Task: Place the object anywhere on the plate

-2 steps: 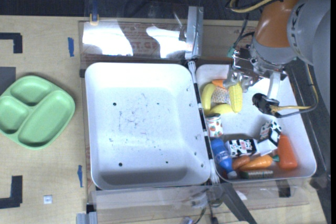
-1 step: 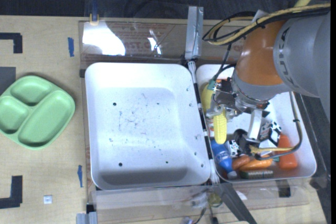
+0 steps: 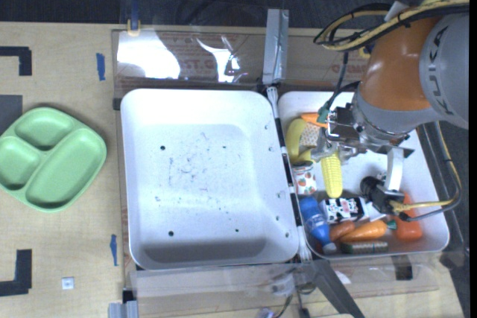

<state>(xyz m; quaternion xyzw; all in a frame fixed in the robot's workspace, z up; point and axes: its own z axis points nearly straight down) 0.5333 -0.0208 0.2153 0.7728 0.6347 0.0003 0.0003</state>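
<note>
A green three-compartment plate (image 3: 51,158) lies on the bench at the far left, outside the bins. My gripper (image 3: 337,153) is low over the right bin (image 3: 436,233), directly above a yellow corn cob (image 3: 332,176). The cob's upper end sits right under the gripper, and I cannot make out whether it is held. Around it lie a yellow banana-like piece (image 3: 297,138), a small printed can (image 3: 303,179), a blue bottle (image 3: 314,220), a black-and-white spotted item (image 3: 344,208) and an orange carrot (image 3: 359,229).
The left bin (image 3: 149,115) stands between the plate and the right bin, its raised walls in between. A clear upright panel (image 3: 194,48) rises behind the left bin. The arm's orange band (image 3: 399,63) hangs over the right bin's back.
</note>
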